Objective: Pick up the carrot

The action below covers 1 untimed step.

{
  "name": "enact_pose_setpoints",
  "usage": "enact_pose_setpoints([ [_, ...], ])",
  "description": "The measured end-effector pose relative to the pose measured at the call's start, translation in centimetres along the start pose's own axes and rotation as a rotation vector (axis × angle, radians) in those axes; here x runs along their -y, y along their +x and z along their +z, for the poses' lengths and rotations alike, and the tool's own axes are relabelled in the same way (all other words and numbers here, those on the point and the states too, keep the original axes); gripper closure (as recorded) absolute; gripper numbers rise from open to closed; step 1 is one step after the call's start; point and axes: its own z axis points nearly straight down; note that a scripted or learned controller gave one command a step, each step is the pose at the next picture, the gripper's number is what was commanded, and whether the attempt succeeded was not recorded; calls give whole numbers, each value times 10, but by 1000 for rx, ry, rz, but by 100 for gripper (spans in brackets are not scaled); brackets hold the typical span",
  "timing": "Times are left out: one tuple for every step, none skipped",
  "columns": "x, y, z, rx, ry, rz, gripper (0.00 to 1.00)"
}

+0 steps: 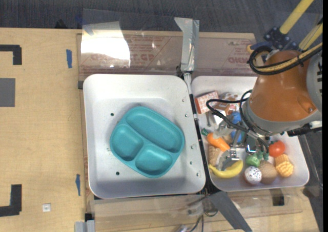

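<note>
The carrot (217, 141), orange with a green end, lies in the right bin (302, 177) near its left wall, just above a yellow banana (226, 170). My gripper (231, 155) hangs low in this bin under the orange wrist band, just right of the carrot and over the banana. The carrot appears to lie beside the gripper, not in it. Cables and the wrist hide much of the gripper's tip.
Around the gripper lie a red tomato (277, 149), a yellow corn piece (284, 166), a white dotted ball (252, 175), a green item (253, 161), a blue item (235, 118) and a red-and-white box (207, 101). The left bin (97, 92) holds a teal divided plate (147, 140).
</note>
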Motion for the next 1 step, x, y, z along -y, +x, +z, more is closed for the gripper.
enact_pose_setpoints([
  [3,-1,-1,2,2,5,0],
])
